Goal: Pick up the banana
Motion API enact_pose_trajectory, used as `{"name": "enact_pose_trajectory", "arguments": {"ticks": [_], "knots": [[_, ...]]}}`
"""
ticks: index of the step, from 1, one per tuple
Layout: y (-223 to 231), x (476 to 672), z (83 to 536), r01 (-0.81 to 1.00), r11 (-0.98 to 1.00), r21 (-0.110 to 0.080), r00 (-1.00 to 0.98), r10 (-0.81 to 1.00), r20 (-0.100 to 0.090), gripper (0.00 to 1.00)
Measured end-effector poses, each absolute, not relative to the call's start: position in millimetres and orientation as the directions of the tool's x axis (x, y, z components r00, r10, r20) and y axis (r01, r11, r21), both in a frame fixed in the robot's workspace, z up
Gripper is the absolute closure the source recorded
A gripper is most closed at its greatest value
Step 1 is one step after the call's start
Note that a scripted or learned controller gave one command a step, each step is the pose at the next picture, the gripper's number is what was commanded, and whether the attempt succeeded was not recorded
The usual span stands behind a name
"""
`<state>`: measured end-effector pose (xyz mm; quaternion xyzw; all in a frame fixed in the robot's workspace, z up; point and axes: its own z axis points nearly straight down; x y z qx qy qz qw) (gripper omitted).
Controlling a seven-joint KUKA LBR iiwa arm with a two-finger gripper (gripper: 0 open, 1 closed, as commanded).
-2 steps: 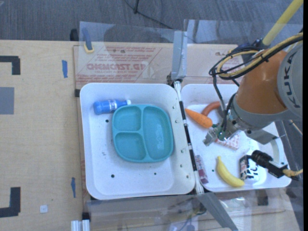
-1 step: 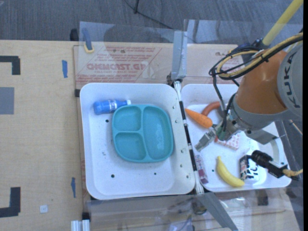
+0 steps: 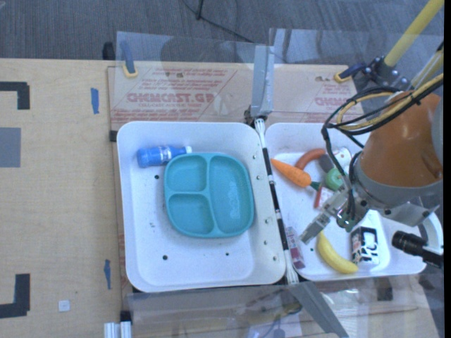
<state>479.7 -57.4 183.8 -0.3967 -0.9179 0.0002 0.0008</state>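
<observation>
Banana (image 3: pixel 334 253) not yet picked: it lies on the floor of the right bin (image 3: pixel 416 267), near its front wall. Gripper (image 3: pixel 325 219) hangs just above it, fingers spread, grasping nothing; descent, grasp and lift remain.

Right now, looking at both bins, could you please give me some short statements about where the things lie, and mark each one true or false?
1. The banana lies in the right bin. True.
2. The blue plate lies in the right bin. False: it lies in the left bin.
3. The carrot lies in the right bin. True.
4. The blue bottle rests on the plate. False: it lies beside it.
</observation>
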Motion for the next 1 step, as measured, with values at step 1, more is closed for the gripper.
{"name": "enact_pose_trajectory", "arguments": {"ticks": [1], "knots": [[-102.8,482.0,88.1,0.637,0.771,0.005,-0.771,0.637,-0.006,0.0]]}}
